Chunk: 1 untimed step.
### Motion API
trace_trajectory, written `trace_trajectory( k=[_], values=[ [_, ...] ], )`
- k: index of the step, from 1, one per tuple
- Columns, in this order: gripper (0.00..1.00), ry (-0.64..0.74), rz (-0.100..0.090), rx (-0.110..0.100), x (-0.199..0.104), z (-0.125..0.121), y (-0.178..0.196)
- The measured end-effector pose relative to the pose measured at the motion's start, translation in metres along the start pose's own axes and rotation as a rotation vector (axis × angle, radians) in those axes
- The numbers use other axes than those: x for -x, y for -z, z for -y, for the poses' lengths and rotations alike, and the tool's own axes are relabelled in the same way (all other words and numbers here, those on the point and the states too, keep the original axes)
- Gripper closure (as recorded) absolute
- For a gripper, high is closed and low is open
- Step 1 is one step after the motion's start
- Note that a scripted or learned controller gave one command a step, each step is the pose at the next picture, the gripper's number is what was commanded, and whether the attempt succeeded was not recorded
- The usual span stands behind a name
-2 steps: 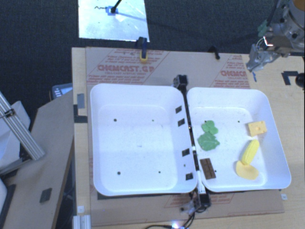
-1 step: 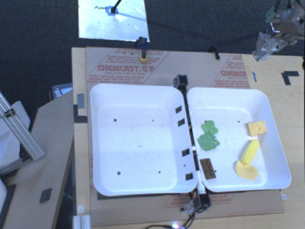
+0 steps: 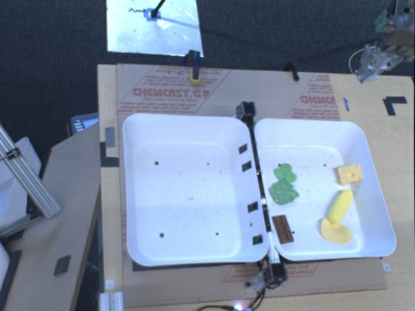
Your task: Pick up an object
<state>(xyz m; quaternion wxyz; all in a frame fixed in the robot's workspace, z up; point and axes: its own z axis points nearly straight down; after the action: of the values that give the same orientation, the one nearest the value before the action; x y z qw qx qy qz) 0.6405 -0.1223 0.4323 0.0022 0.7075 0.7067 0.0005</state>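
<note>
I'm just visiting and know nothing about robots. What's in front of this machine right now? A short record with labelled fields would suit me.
bench: two shallow white bins side by side
left bin: nothing seen lying in it
right bin: holds all the items
green pieces: two, touching, near the divider
brown block: at the front, by the divider
yellow cube: towards the right wall
yellow corn-like piece: in front of the cube
yellow flat piece: touching the corn-like piece
gripper: top right, off the bins, holding nothing visible
</note>
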Motion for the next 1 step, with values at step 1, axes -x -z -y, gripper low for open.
trace_trajectory(
  k=[1],
  values=[
    [1.00, 0.000, 0.000, 0.000, 0.0334, -0.0289, 0.0029]
  ],
)
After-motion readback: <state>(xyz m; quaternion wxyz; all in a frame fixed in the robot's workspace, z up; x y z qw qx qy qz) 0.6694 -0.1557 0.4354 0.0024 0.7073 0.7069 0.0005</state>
